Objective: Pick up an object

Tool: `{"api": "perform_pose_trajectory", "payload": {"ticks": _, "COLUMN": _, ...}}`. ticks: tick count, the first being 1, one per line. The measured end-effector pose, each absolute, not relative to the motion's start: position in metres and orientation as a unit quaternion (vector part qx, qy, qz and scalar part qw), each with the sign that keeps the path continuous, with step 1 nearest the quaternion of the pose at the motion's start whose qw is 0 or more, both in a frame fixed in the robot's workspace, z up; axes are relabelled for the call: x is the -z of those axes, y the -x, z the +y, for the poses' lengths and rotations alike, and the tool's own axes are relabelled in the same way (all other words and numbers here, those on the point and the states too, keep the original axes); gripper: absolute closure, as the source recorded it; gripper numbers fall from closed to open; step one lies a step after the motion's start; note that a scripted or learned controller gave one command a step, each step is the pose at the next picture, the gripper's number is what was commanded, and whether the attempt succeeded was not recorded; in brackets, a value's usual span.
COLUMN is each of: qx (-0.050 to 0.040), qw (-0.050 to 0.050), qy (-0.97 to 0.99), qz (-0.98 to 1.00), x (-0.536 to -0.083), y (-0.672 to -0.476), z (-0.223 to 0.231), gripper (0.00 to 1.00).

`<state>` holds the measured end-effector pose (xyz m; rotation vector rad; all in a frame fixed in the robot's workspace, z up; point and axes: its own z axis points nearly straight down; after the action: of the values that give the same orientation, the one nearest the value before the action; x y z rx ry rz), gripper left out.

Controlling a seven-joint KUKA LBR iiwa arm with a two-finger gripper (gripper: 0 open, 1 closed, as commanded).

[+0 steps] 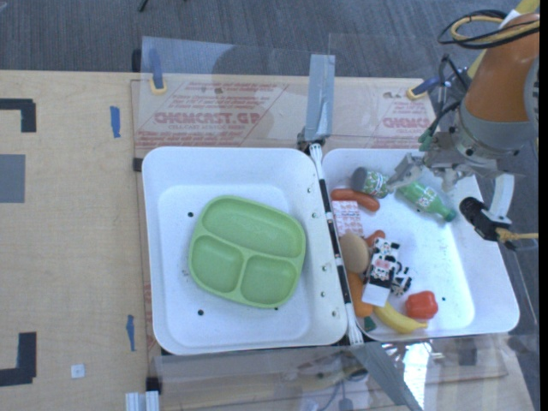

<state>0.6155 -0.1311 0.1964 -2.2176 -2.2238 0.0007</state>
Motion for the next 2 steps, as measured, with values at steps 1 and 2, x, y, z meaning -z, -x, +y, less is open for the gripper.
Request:
{"api": "perform_pose_trajectory", "payload": {"ticks": 1, "qx": -0.0004, "qw": 0.001, "qy": 0.660, "qz": -0.751, "x": -0.095, "y": -0.618, "z": -0.186, "gripper": 0.00}}
{"api": "perform_pose_trajectory", "payload": {"ticks": 2, "qx": 0.0011, "qw": -0.002, "qy": 0.661, "qz": -0.751, "x": -0.107, "y": -0.619, "z": -0.187, "gripper": 1.00}}
